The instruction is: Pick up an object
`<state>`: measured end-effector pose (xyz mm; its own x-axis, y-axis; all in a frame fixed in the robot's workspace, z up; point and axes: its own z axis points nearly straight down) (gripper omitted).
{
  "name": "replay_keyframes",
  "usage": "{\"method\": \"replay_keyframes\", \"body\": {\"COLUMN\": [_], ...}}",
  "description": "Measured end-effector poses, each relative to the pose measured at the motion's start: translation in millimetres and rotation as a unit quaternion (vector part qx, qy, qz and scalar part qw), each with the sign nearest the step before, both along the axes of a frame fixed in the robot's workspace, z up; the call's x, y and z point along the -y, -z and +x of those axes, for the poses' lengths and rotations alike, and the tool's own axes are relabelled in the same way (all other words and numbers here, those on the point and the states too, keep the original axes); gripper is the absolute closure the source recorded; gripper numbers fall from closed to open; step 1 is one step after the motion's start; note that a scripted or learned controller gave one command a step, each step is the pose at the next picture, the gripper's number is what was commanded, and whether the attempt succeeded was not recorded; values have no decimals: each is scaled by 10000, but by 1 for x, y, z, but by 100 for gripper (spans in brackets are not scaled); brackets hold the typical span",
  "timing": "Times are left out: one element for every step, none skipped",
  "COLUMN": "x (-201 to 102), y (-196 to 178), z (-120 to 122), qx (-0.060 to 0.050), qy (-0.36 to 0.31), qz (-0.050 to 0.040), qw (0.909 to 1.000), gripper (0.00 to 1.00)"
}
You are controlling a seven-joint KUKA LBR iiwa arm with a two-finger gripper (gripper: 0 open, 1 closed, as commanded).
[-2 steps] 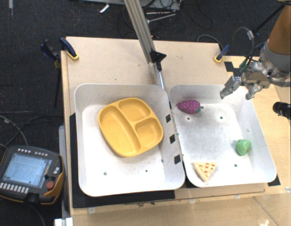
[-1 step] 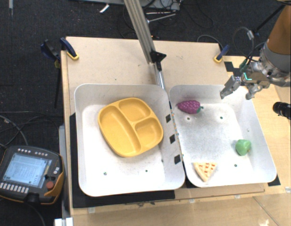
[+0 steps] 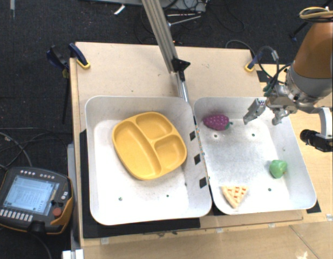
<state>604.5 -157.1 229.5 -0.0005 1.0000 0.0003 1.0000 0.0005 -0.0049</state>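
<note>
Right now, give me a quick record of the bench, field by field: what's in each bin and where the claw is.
left bin: yellow divided plate, three compartments
right bin: purple grape bunch near the far left corner; green toy by the right wall; waffle wedge near the front edge
claw: above the right bin's far edge, fingers spread, nothing between them
nearest item to claw: purple grape bunch

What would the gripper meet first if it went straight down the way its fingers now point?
Probably the bare floor of the right bin near its far edge; the gripper points down there, right of the purple grapes. Depth is unclear.
</note>
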Motion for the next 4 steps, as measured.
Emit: {"method": "replay_keyframes", "body": {"x": [-5,1,1,0], "y": [44,102,88,24], "z": [0,5,7,9], "qx": [4,0,32,59], "qy": [1,5,3,-9], "qz": [1,-1,-6,-10], "qw": [10000,10000,10000,10000], "gripper": [0,0,100,100]}}
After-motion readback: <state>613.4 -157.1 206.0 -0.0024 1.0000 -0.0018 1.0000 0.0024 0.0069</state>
